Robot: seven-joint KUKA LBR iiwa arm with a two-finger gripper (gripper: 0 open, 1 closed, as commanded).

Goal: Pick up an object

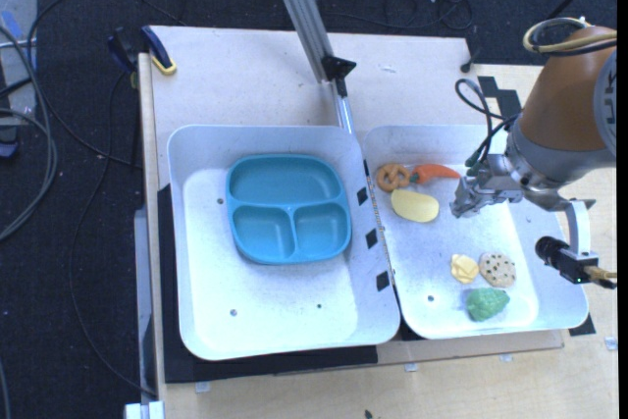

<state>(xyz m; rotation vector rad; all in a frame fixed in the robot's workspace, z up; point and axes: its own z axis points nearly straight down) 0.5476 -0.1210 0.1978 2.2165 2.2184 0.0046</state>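
In the right-hand white bin [549,309], a brown pretzel-shaped piece [393,177], an orange carrot-like piece [437,173] and a pale yellow oval piece [415,206] are found just left of the jaws [468,202], which hang low over the bin floor. The yellow oval, judged the nearest candidate, lies with its long axis roughly left-to-right. How far the jaws are parted cannot be told, and nothing is seen between them.

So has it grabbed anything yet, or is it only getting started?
Nothing looks picked up yet. The food pieces all lie on the floor of the right bin: pretzel, carrot, yellow piece, cookie and green piece. The gripper sits low over that bin, just right of the yellow piece, with nothing visibly in it. The grasp and lift are left.
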